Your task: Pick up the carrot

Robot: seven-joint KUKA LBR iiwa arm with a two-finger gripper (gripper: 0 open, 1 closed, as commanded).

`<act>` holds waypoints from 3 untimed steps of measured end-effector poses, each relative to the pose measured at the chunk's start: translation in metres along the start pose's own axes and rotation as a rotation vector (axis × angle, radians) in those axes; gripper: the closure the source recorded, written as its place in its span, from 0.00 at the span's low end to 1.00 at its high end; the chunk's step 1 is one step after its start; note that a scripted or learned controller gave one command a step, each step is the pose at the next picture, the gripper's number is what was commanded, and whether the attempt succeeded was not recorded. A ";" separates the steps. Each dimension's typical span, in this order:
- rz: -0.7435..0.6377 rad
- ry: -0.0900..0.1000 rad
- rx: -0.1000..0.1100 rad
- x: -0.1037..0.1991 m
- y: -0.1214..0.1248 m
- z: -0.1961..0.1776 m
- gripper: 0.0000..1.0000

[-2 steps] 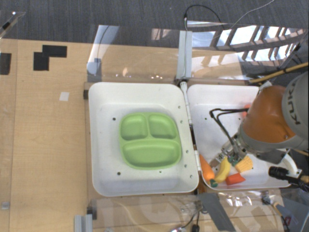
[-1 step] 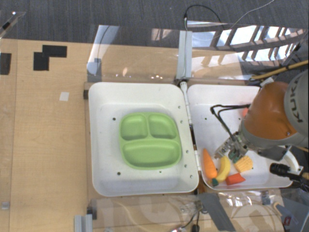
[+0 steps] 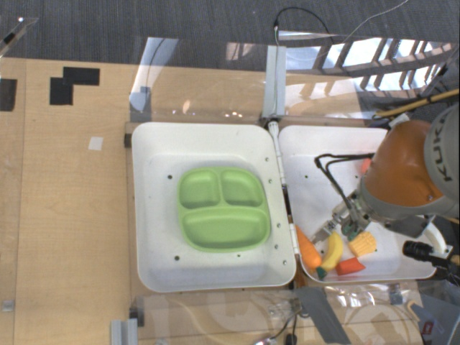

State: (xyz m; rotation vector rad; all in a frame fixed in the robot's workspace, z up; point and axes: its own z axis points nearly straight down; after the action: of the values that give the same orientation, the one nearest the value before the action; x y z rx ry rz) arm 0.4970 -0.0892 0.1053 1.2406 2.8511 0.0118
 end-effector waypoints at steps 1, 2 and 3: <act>0.002 -0.007 0.001 -0.004 -0.004 0.010 0.00; 0.122 0.003 0.006 -0.006 -0.007 0.011 0.00; -0.024 -0.004 -0.002 -0.007 -0.006 0.011 0.00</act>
State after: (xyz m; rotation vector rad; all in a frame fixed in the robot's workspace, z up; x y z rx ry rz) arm 0.4977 -0.0987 0.0948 1.2047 2.8610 0.0112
